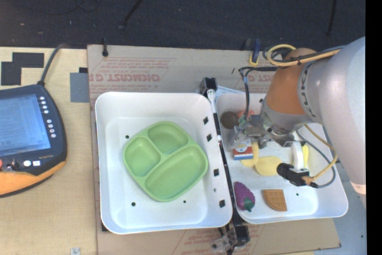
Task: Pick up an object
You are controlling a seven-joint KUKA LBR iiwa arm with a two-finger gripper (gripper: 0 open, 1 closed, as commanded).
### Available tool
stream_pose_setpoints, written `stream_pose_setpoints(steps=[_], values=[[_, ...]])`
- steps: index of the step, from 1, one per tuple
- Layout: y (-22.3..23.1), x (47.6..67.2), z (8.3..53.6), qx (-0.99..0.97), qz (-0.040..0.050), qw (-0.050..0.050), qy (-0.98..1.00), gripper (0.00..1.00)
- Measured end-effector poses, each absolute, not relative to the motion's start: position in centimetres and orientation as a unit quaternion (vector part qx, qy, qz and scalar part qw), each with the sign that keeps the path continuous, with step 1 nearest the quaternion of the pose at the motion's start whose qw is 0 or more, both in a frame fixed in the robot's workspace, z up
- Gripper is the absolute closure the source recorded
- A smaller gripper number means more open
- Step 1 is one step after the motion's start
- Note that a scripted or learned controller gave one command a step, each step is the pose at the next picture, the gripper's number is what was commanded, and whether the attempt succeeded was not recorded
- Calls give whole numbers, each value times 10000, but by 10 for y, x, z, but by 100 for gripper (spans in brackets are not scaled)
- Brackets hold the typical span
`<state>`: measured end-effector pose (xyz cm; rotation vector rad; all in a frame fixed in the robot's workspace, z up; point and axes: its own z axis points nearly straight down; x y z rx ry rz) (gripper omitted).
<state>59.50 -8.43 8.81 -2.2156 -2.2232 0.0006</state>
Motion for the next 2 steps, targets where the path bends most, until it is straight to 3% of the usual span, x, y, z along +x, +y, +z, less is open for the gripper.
stream_pose_setpoints(steps=[1, 2], values=[[-100, 646, 87, -7053, 5, 8, -7089, 0], [-89, 566, 89, -7077, -5, -1, -7065, 0]])
